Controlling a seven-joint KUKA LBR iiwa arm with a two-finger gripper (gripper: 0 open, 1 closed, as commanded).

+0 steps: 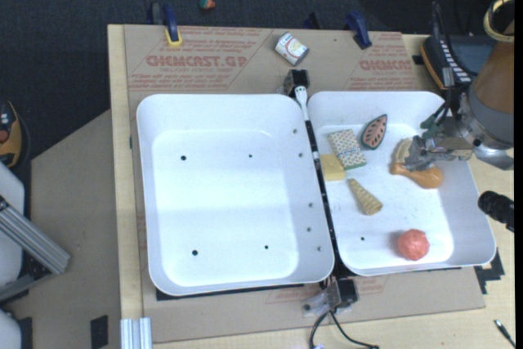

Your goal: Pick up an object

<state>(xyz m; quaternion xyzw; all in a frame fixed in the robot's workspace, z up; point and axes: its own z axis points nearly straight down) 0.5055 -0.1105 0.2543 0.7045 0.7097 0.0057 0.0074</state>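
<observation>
The counter (245, 53) carries 2 shallow white bins side by side, so things can be lifted from one toward the other. The left bin (229, 192) holds nothing to grasp. The right bin (458, 237) holds every loose thing. The arm (490, 106) reaches in from the right, low over that bin's right side. Its pincer (418, 153) sits right over an orange-brown toy (422, 173), likely the chosen thing; whether the pincer is apart or together I cannot tell. Spread about nearby, each with room around it: a red ball (413, 244), a checked pouch (347, 148), a cone (364, 197), a yellow block (332, 167), and a dark leaf shape (374, 131).
</observation>
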